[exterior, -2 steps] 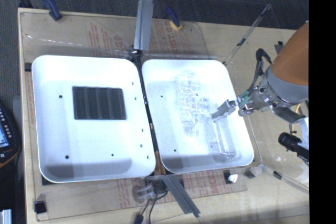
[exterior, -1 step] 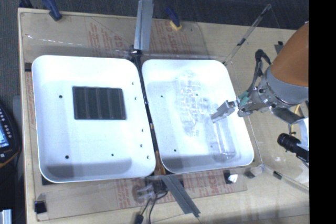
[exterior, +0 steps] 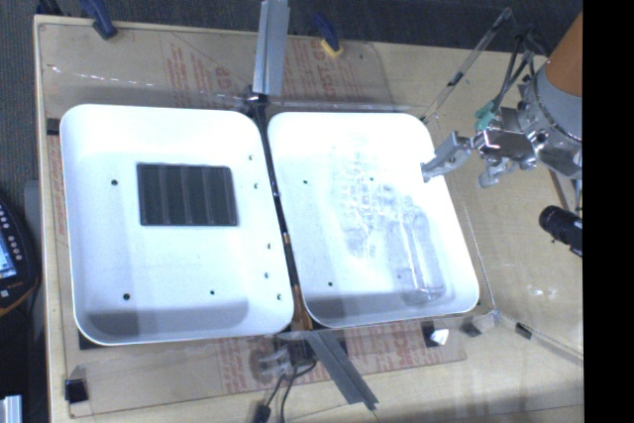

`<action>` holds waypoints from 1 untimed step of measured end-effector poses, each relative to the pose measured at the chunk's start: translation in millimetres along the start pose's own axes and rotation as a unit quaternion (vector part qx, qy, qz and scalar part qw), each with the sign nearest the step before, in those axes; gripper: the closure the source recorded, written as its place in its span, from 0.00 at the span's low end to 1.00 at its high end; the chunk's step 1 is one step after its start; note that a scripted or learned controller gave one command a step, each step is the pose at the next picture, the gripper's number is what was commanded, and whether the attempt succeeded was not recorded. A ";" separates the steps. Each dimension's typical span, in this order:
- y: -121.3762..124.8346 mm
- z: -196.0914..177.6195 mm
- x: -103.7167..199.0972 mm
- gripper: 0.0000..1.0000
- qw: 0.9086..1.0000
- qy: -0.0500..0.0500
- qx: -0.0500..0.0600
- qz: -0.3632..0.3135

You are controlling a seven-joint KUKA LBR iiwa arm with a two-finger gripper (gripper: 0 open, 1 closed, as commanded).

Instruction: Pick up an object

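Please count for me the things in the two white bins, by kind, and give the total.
Dark ribbed block, in the left bin: 1
Clear plastic items, in the right bin: washed out by glare, I cannot count them exactly
Total: 1 block, plus the clear items

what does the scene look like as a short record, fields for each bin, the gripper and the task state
left bin: shallow white bin holding a dark grey ribbed rectangular block, lying flat near its middle
right bin: shallow white bin holding clear, see-through plastic items, hard to tell apart against the white
gripper: two-finger gripper at the right bin's right rim, above the bench, nothing seen between its fingers
task state: no object picked up yet
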State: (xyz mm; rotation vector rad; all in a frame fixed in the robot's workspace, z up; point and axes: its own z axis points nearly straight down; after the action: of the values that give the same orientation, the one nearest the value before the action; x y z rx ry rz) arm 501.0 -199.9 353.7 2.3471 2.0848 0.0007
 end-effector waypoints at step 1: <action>1.0 -9.9 1.2 1.00 1.000 0.000 0.001 -0.005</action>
State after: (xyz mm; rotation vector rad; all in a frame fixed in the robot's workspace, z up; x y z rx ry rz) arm 502.1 -198.8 363.6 2.3366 2.0966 -0.0016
